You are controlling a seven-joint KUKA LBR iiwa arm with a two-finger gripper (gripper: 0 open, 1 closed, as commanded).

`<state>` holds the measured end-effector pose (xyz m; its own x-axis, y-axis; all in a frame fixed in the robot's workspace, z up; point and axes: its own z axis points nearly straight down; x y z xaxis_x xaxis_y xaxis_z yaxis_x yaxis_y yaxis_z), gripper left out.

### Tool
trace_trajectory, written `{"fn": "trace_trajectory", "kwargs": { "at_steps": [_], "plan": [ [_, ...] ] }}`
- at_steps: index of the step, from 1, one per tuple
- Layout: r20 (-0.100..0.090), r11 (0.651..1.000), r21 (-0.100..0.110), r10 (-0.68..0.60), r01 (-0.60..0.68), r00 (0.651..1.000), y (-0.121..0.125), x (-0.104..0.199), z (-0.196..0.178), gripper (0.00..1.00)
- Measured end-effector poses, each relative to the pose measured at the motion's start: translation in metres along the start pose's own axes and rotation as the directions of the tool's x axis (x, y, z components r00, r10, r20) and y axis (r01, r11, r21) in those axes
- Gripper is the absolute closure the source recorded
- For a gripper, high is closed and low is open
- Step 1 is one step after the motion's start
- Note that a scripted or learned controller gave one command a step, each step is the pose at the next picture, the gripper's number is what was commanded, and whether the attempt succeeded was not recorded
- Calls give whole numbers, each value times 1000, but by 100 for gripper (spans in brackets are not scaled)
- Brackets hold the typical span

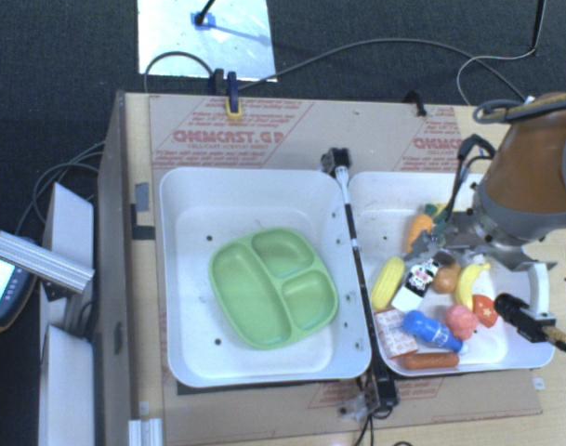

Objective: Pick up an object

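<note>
Fingers (438, 242) just above brown toy (444, 281)

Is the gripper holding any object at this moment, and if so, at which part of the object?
It cannot be told. The gripper is down among the toy foods in the right bin, close to the carrot, but no object shows between its fingers.
</note>
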<state>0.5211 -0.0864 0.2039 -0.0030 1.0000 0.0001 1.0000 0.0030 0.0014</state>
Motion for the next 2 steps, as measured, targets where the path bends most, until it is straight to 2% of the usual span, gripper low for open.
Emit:
{"fn": "trace_trajectory", "kwargs": {
  "at_steps": [1, 2],
  "plan": [
    [0, 1000, 3, 2, -2, 1000, 45, -12, 102, 0],
    [0, 1000, -2, 2, -2, 1000, 46, -12, 90, 100]
  ]
}}
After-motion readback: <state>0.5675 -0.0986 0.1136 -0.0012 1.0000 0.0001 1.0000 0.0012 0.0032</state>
